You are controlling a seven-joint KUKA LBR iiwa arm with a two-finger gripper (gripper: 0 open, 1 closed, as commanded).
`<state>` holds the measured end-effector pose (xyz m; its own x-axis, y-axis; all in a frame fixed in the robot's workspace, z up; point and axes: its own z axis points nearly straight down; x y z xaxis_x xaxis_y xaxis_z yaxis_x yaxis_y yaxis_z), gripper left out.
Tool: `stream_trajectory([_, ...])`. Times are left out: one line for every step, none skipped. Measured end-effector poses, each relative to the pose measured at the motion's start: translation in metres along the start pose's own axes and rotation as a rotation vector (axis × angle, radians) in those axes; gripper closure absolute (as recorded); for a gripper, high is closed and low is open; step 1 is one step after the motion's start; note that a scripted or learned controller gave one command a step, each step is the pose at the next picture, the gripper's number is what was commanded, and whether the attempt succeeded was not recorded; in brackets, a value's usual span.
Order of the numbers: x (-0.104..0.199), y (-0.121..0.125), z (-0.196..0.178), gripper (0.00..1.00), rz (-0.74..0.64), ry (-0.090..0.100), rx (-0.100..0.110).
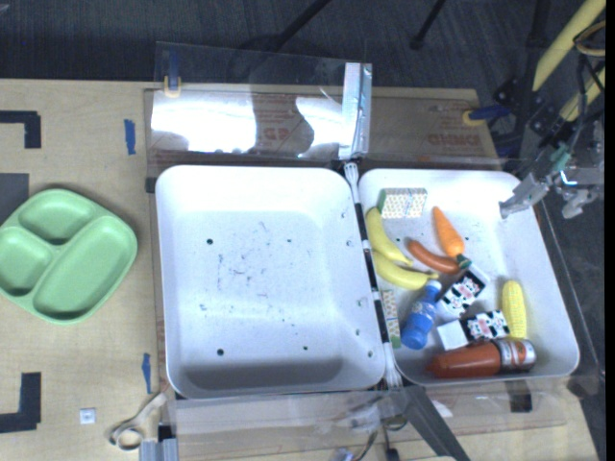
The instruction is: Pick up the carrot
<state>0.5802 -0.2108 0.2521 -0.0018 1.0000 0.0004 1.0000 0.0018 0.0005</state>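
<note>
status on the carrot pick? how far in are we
Done: nothing that shows yet. The carrot lies in the right bin, next to the banana. In hand: the claw sits at that bin's upper right rim, apart from the carrot, with nothing visible in it. Left: reach the carrot, close on it, lift it.

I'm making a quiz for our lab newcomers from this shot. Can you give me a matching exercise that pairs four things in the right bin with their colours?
Things:
1. carrot
2. banana
3. bottle
4. corn cob

Colours or looks:
A. blue
B. yellow, short and knobbly, near the bin's right wall
C. orange
D. yellow, long and curved, by the wall between the bins

Pairs: 1-C, 2-D, 3-A, 4-B
</note>
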Motion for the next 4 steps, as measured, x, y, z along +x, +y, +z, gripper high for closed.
stream_trajectory([0.001, 0.004, 0.159, 0.00, -0.439, 0.005, -0.002])
stream_trajectory([-0.001, 0.006, 0.148, 1.00, -0.436, 0.001, -0.007])
stream_trajectory([0.039, 0.039, 0.063, 1.00, -0.303, -0.001, -0.003])
stream_trajectory([0.039, 0.039, 0.063, 0.00, -0.303, -0.002, -0.002])
